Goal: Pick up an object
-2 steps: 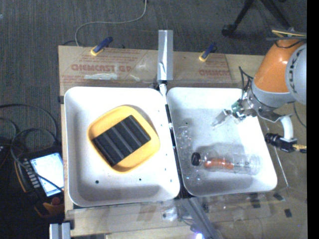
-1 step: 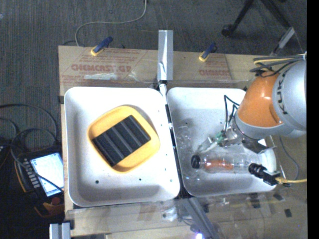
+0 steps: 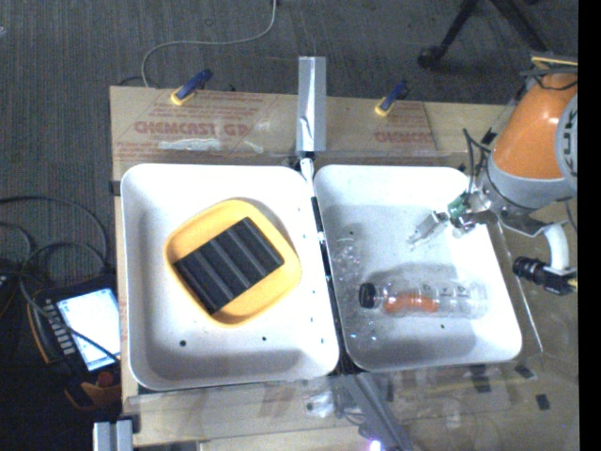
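Clear plastic bottle point(image 3: 423, 299) lies near your right bin's point(image 3: 376, 181) front edge; the end effector point(image 3: 427, 228) hovers above, fingers parted, gripping nothing. Yellow-black object point(image 3: 233, 259) occupies left bin point(image 3: 141, 252).

You see a clear glossy plastic bottle point(image 3: 423, 298), smooth white bins point(image 3: 150, 195), and a yellow tray point(image 3: 235, 260), probably matt plastic.

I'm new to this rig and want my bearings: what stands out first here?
The yellow tray with a black ribbed inset dominates the left bin. In the right bin lies a clear plastic bottle on its side. The arm's orange band glows at the right edge, above the gripper over that bin.
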Robot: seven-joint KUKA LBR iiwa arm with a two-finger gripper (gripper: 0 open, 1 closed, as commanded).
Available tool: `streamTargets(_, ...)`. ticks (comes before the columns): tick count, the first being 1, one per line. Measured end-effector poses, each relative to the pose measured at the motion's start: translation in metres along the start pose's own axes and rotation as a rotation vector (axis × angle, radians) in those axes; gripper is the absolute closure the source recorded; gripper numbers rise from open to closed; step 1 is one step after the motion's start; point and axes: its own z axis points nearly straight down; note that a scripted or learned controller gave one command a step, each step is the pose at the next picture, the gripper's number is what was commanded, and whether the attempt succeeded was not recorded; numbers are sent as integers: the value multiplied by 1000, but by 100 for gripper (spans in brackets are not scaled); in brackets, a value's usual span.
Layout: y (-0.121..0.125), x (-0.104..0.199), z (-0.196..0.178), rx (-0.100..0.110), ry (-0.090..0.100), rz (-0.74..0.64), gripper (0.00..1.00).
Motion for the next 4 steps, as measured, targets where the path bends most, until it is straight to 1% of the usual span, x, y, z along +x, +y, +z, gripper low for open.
streamTargets(1, -43, 35, 65, -13, -7, -102, 0)
streamTargets(2, 57, 55, 45, -1, 1, -102, 0)
streamTargets(3, -13, 28, 23, 1, 0, -154, 0)
streamTargets(4, -44, 100, 18, 2, 3, -103, 0)
